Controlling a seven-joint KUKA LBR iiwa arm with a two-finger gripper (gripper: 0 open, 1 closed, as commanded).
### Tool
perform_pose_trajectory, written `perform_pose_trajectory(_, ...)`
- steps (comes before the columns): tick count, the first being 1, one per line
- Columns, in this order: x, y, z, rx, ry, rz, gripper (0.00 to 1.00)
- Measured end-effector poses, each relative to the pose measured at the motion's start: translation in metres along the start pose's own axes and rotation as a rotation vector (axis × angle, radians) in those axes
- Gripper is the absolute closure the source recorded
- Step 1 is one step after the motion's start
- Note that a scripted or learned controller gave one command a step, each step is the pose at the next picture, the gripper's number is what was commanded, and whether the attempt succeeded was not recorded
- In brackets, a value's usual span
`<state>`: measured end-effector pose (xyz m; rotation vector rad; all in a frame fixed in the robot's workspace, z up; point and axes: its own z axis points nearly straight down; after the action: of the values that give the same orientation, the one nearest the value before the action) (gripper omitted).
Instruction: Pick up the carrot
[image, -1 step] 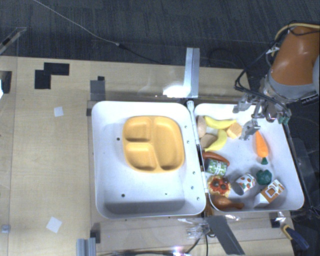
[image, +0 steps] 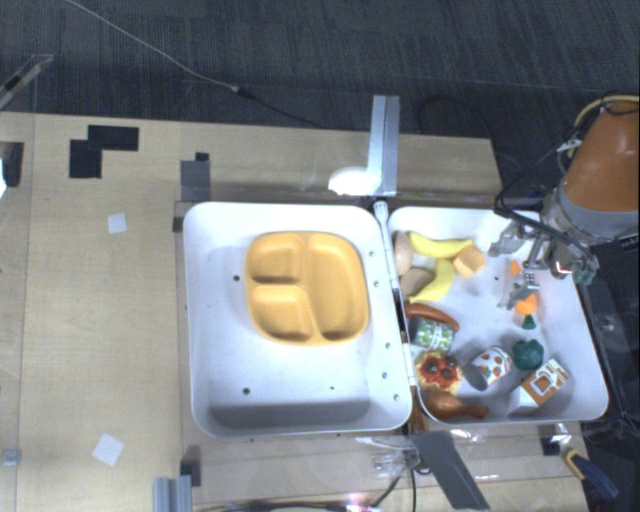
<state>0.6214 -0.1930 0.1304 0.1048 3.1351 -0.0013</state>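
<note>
- On the bench (image: 90, 330), two shallow white bins are seen side by side, the left bin (image: 215, 400) and the right bin (image: 590, 390), with their inner rims touching along the middle.
- A yellow divided plate (image: 303, 286) with three compartments is set in the left bin, towards its far half.
- The grey arm with its orange band (image: 603, 165) is seen reaching in from the right, over the far right corner of the right bin.
- The gripper (image: 522, 285) is pointed down into the right bin, and the carrot (image: 526, 308) is seen just at its fingertips, small, orange and roughly upright.
- Whether the carrot is gripped between the fingers or merely touched cannot be told; the jaws are too small and cluttered to be read as released or clenched.
- Two bananas (image: 437, 246) are laid at the far left of the right bin, with a pale egg-like thing beside the rim and a tan block (image: 468, 262) just to their right.
- Along the left rim of that bin a red and green item (image: 431, 328), a tomato-like piece (image: 438, 371) and a brown piece (image: 455, 405) are lined up.
- Near the front wall, a small patterned can (image: 490, 367), a dark green item (image: 528, 353) and an orange and white box (image: 545, 381) are found, well below the carrot.
</note>
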Motion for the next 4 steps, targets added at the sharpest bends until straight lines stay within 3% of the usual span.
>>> perform_pose_trajectory(1, 0.019, -0.013, 0.041, 0.0, -0.008, 0.053, 0.0)
perform_pose_trajectory(2, 0.029, 0.043, 0.041, -0.001, -0.007, 0.068, 0.0)
perform_pose_trajectory(3, 0.053, -0.017, 0.041, 0.001, -0.008, 0.287, 0.0)
perform_pose_trajectory(4, 0.007, 0.029, 0.042, -0.003, -0.009, 0.265, 0.0)
